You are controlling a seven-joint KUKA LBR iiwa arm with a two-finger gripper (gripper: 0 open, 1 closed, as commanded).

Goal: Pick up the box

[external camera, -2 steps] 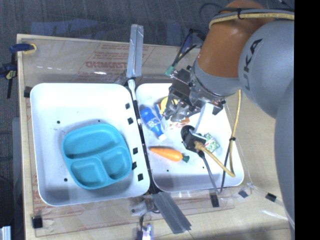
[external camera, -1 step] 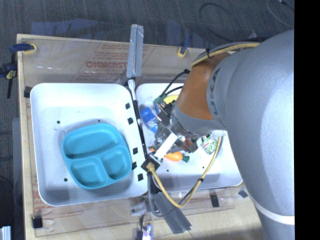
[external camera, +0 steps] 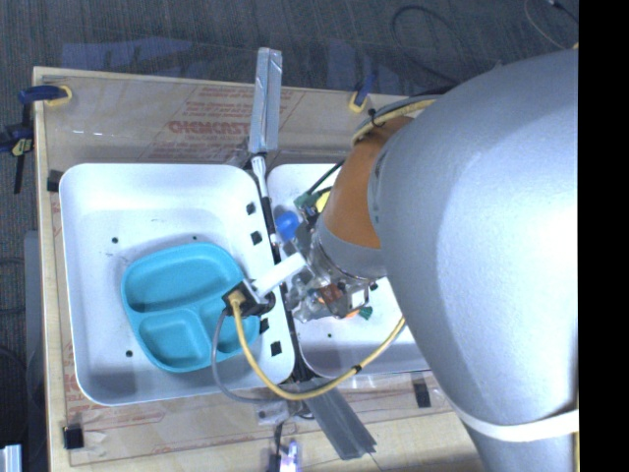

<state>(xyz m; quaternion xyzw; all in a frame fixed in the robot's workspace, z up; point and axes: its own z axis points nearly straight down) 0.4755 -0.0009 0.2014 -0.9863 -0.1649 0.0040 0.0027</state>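
Note:
My gripper (external camera: 329, 301) hangs low inside the right bin (external camera: 295, 180), close to its left wall, below the orange wrist band (external camera: 352, 200). The big grey arm (external camera: 482, 234) covers most of that bin. Beside the gripper lies a small blue round object (external camera: 286, 224), just to its upper left. A green bit (external camera: 366, 313) shows at the gripper's right side and another green-yellow bit (external camera: 311, 202) near the orange band. What lies under the gripper is hidden by the arm and its metal parts.
A light blue divided tray (external camera: 182, 303) rests in the left bin (external camera: 88, 264), toward its right side. A yellow cable (external camera: 251, 357) loops from the gripper over the divider between the bins. A grey bar (external camera: 265, 101) stands behind the bins.

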